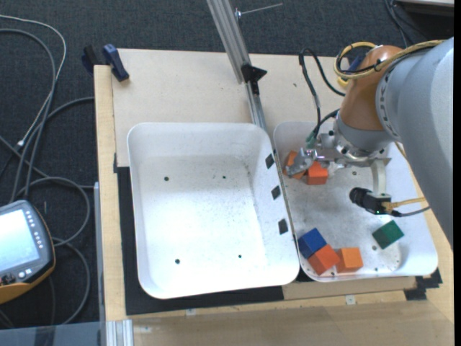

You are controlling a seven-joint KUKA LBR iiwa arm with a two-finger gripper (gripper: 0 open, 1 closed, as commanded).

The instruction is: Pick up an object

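slippage is the likely failure: an orange block (315,173) is seen low between the fingers of the gripper (308,166) in the right bin (414,262), held narrowly. if only an edge is pinched, it could be dropped on lifting.

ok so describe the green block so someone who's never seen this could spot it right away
Look in the right-hand bin, the one the arm reaches into. Near its right wall, toward the front, lies the green block, set apart from the blue block and two orange blocks clustered at the front rim. It is the sole green piece.
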